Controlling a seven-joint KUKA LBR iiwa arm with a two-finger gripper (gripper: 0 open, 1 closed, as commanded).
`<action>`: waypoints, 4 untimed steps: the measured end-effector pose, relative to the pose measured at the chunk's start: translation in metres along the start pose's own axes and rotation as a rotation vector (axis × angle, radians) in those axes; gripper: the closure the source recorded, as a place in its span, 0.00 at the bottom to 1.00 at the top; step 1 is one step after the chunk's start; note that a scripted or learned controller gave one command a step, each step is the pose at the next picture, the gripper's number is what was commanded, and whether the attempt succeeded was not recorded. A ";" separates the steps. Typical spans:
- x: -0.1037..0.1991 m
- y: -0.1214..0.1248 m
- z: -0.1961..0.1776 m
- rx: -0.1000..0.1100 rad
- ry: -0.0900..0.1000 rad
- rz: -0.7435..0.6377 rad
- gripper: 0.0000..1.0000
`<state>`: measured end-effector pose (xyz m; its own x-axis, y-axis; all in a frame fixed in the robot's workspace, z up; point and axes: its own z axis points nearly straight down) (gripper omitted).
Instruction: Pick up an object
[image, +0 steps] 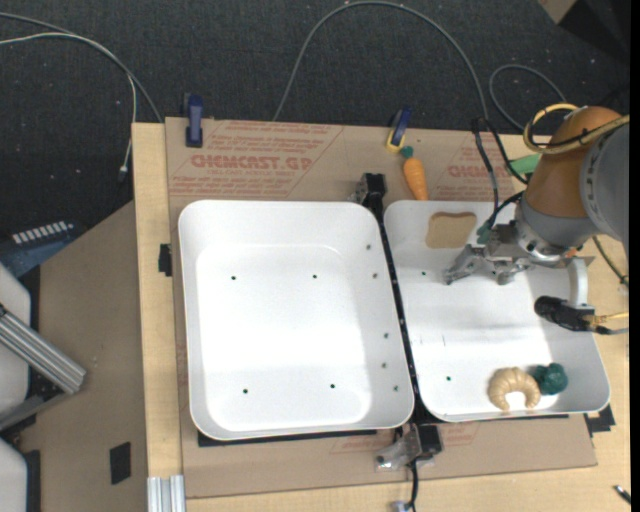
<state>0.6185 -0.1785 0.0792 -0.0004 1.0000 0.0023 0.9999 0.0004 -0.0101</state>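
My gripper (479, 272) hangs over the far part of the right bin (470, 330), its two grey fingers spread open with nothing between them. A tan toast-like slice (450, 230) lies just beyond and to the left of the fingers, at the bin's far edge. A beige croissant (513, 388) rests at the bin's near right corner, touching a small dark green object (550, 378). An orange carrot (414, 178) lies on the cardboard outside the bin, behind it.
The left bin (290, 320) stands beside the right one, a black clip (372, 187) between them at the far end. Blue clamps (193, 118) hold the cardboard base at the back. Cables loop over the dark floor behind.
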 end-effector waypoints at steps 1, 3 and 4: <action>-0.017 -0.006 -0.047 -0.014 -0.003 -0.047 0.00; -0.031 0.004 -0.116 -0.017 -0.004 0.000 0.00; -0.030 0.003 -0.112 -0.011 -0.002 0.000 0.00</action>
<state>0.6223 -0.2090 0.1911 -0.0004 1.0000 -0.0002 1.0000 0.0004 0.0007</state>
